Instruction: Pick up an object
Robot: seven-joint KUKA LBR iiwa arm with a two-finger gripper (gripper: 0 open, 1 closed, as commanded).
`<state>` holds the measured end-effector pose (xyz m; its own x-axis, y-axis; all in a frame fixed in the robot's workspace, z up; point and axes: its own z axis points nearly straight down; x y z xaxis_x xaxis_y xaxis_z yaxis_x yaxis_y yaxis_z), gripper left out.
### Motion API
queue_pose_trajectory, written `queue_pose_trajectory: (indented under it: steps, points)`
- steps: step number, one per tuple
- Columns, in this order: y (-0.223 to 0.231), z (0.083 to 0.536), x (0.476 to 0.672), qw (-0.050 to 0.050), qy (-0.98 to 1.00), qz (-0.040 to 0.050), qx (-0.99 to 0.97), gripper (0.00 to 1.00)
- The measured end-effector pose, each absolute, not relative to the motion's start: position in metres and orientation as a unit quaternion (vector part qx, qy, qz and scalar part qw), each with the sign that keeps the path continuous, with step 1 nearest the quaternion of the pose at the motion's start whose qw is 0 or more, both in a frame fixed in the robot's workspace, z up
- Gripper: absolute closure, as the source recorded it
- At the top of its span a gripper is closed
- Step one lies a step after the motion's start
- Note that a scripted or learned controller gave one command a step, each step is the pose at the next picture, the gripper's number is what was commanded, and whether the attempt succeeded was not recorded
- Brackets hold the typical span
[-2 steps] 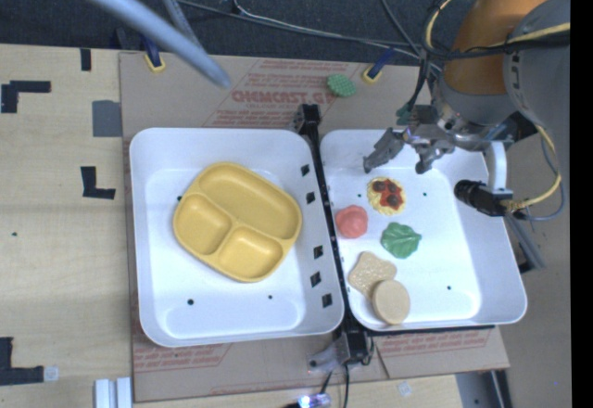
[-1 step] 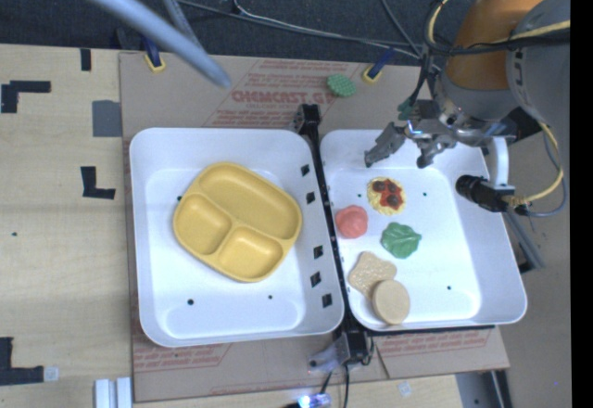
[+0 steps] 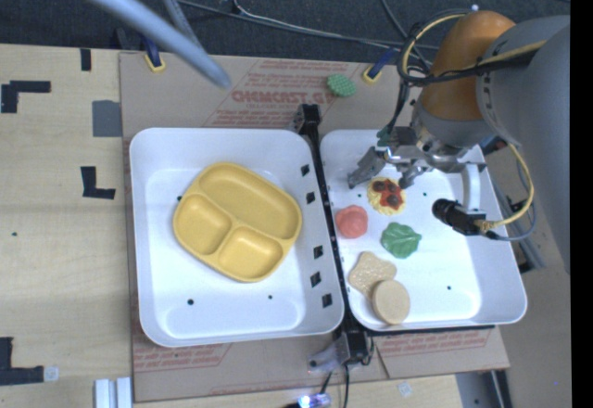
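**Pincer Poised Over Toy Pizza**

My gripper (image 3: 382,172) hangs spread open above the small pizza toy (image 3: 386,197) in the right bin (image 3: 500,299). It looks light, rigid and flat; I'd pinch across its edges.

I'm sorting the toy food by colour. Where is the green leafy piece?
The green leaf lies in the right bin, right of the pink disc and below the yellow-and-red piece.

Robot lab: cardboard-topped bench (image 3: 269,91), twin white bins (image 3: 148,156), loose cables (image 3: 306,26), toy food
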<state>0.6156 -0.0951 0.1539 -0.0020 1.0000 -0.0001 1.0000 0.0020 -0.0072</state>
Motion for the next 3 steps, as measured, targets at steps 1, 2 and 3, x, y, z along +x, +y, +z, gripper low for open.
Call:
queue_pose_trajectory:
  steps: [1, 2, 3]
  points:
    - [-0.100, 0.105, 0.623, 0.000, -0.708, 0.0011, -0.706, 0.00]
    - [-0.102, 0.089, 0.625, -0.004, -0.708, -0.0001, -0.707, 0.00]
    - [-0.105, 0.105, 0.628, -0.012, -0.707, -0.0024, -0.707, 1.00]
